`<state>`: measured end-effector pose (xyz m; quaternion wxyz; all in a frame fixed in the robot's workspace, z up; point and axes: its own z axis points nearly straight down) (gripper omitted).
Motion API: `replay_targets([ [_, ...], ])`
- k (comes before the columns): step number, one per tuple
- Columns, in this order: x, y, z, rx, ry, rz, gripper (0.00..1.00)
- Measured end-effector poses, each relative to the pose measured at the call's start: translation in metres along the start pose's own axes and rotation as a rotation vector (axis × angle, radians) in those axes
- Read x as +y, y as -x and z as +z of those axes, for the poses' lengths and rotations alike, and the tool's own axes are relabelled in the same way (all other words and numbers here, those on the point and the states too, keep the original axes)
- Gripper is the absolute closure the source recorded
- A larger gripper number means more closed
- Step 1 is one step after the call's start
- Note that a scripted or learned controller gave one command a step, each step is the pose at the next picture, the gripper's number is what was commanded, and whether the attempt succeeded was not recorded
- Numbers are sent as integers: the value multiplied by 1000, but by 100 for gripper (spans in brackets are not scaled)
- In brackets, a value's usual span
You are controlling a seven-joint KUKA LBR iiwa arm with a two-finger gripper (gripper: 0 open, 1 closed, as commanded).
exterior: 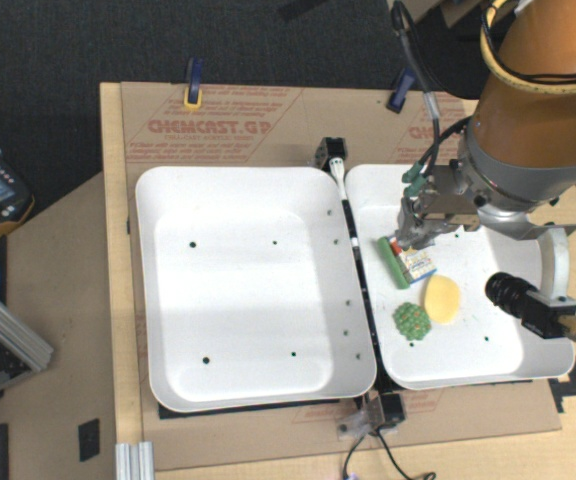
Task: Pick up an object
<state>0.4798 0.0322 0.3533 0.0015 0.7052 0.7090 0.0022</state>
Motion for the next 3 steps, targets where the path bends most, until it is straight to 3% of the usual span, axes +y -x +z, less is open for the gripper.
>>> replay_targets([
  [3, 2, 2, -28, -2, 2, 2, 100],
])
